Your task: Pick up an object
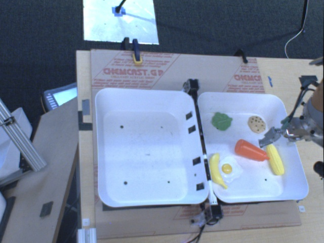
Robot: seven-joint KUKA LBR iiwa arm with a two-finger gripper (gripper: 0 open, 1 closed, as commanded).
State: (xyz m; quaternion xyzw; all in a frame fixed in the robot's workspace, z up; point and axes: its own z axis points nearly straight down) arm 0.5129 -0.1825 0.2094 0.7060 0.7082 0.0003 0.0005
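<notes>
The right white bin (291,186) holds several toy foods: a green leafy piece (221,121), a speckled cookie (256,124), an orange carrot (250,150), a yellow corn cob (276,160), a banana (216,169) and a fried egg (229,168). My gripper (277,130) reaches in from the right edge and hangs over the bin's right side. It is just above the top end of the corn cob and right of the carrot. It looks open, with nothing between its fingers.
The left white bin (101,135) sits beside the right one, with a black-clipped divider (200,146) between them. Both rest on a cardboard sheet (167,67) on the bench. Cables run along the arm at the far right.
</notes>
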